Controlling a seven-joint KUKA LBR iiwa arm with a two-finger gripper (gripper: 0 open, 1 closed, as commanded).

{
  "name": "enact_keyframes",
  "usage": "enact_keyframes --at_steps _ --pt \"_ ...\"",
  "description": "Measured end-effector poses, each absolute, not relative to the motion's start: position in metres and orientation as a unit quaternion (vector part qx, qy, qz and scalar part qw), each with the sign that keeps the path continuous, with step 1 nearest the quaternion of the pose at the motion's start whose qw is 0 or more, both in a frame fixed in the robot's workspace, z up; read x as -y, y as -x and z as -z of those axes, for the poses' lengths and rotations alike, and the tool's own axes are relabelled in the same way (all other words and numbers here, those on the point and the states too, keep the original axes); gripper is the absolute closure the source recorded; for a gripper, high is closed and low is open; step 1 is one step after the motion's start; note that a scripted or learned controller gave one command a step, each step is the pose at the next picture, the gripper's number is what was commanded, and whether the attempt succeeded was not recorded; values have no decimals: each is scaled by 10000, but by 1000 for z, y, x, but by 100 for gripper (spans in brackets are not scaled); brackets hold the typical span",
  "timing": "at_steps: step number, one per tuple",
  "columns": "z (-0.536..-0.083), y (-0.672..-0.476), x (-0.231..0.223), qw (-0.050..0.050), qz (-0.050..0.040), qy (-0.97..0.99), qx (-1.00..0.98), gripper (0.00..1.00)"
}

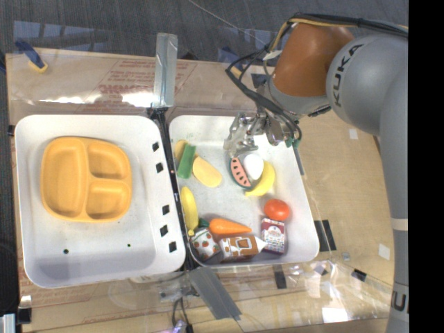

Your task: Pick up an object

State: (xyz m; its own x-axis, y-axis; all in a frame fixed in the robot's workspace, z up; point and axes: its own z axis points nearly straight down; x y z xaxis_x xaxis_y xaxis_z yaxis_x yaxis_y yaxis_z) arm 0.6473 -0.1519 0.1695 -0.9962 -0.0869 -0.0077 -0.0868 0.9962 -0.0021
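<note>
1. We see a bench of brown board under clear film, with dark carpet beyond its far edge.
2. Two white bins sit side by side, touching: the left bin holds a yellow tray; the right bin holds toy foods.
3. We find bare floor in the right bin's middle; along its near edge lie a carrot, a tomato and cartons, crowded together.
4. Against the left wall stand a green stick and a corn cob.
5. The gripper hangs at the right bin's far edge, just beside a melon slice and a banana. We cannot tell how far it is open, nor see anything held.
</note>
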Motion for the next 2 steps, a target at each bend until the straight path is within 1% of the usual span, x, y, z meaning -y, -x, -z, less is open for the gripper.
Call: enact_keyframes --at_steps 1,2 --pt "-248 -660 81 63 -1 175 -9998 100" --pt "-255 -660 82 43 7 186 -9998 100"
